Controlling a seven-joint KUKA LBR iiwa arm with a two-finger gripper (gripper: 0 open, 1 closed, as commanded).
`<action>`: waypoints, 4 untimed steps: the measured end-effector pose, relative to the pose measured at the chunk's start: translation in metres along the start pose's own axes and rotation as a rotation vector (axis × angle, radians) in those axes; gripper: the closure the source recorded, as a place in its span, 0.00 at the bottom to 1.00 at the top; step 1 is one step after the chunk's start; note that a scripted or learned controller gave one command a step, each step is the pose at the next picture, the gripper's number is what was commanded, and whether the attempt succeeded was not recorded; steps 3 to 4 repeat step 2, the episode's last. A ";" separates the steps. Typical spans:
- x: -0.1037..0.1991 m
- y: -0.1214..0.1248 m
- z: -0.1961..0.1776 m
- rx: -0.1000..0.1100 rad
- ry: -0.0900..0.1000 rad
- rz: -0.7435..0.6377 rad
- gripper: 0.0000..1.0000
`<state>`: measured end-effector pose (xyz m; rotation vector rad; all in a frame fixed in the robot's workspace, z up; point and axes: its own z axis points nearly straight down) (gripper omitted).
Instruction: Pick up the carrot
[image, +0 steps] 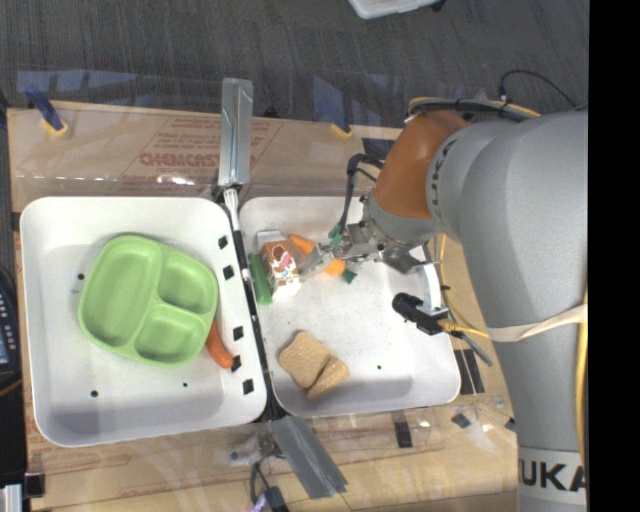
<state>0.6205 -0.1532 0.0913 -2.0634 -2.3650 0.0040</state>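
Note:
A small orange carrot (334, 268) with a green end lies in the right bin (400, 372), near its back middle. My gripper (330, 256) is down right over it, partly covering it, at the tip of the grey arm with the orange band (408, 180). Whether the carrot is held cannot be made out. A second orange, carrot-like piece (219, 346) lies in the left bin (60, 400), against the right edge of the green plate (148, 297).
A green and white carton (276, 270) with an orange item (300, 243) behind it sits just left of the gripper. Two bread slices (312, 362) lie at the front of the right bin. The divider wall (240, 300) separates the bins.

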 end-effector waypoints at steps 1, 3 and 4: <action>0.000 0.001 -0.011 0.000 0.000 -0.004 1.00; 0.071 0.041 -0.101 -0.003 0.000 0.210 1.00; 0.071 0.041 -0.101 -0.003 0.000 0.210 1.00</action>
